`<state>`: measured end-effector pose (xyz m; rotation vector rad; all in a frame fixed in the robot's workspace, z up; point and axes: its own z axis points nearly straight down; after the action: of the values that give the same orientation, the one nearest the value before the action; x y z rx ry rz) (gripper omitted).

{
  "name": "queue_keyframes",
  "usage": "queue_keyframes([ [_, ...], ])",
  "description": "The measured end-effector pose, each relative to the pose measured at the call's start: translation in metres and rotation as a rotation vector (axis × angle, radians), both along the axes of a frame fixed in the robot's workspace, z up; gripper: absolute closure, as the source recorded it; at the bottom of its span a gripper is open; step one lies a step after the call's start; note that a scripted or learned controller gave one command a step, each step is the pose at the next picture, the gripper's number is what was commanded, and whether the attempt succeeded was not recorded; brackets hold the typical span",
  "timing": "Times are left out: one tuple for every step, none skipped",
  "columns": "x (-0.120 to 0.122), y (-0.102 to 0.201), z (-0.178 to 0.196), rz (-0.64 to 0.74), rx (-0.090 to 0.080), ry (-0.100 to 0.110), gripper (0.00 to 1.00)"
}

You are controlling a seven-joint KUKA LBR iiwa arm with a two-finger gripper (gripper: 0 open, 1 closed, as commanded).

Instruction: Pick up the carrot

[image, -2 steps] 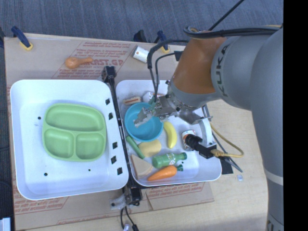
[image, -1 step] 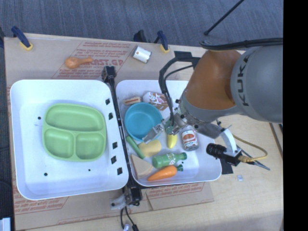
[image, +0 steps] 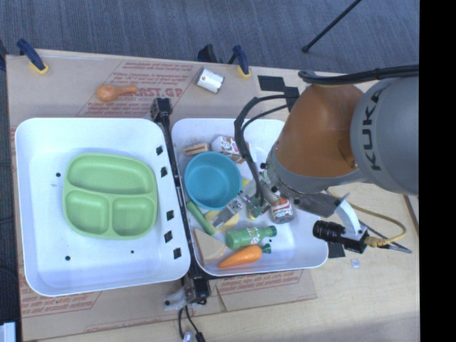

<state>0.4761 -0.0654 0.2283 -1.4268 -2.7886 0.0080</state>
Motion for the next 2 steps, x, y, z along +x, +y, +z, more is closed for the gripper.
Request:
queue_keyframes([
  [0.054,-0.041,-0.014,-0.026,-0.004,-0.004,0.0],
  [-0.001,0.003,-0.036,0.064,0.001,0.001,0.0],
])
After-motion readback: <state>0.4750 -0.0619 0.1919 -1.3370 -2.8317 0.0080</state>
